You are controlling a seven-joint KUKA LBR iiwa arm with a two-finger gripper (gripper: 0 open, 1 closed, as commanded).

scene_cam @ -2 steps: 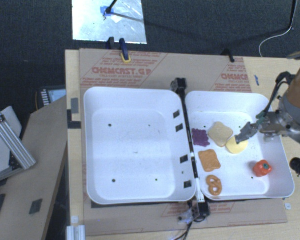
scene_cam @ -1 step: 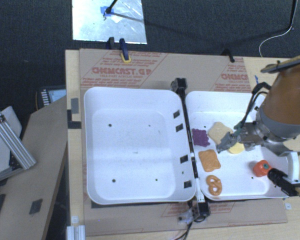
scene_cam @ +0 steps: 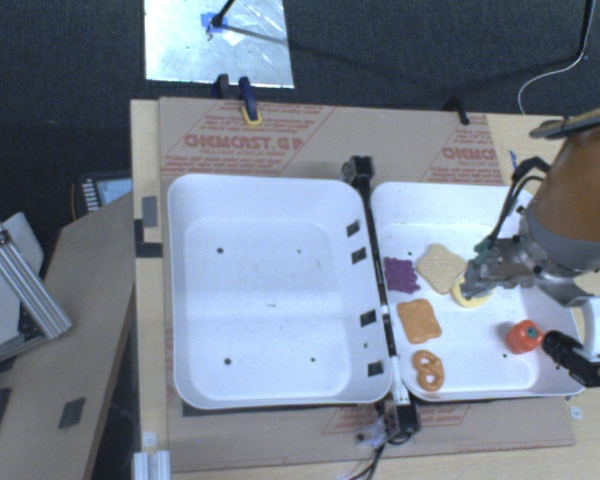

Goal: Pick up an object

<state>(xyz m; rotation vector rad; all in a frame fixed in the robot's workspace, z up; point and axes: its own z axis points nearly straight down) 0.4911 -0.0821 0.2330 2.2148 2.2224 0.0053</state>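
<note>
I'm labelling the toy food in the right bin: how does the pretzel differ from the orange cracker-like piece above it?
The pretzel is a looped twist with holes, while the orange cracker is a flat, solid, roughly square slab. The pretzel looks smaller than the cracker. The pretzel lies at the bin's near corner, and the cracker lies farther up, just below the purple grapes. Both are orange-tan and lie apart from the gripper.

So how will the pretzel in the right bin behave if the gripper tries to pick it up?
The pretzel lies flat and low on the right bin floor, so fingers may slide over it. It looks like a small toy, probably light and stiff. Its holes and thin loops give little to pinch, and the bin wall close beside it may hinder the gripper.
</note>
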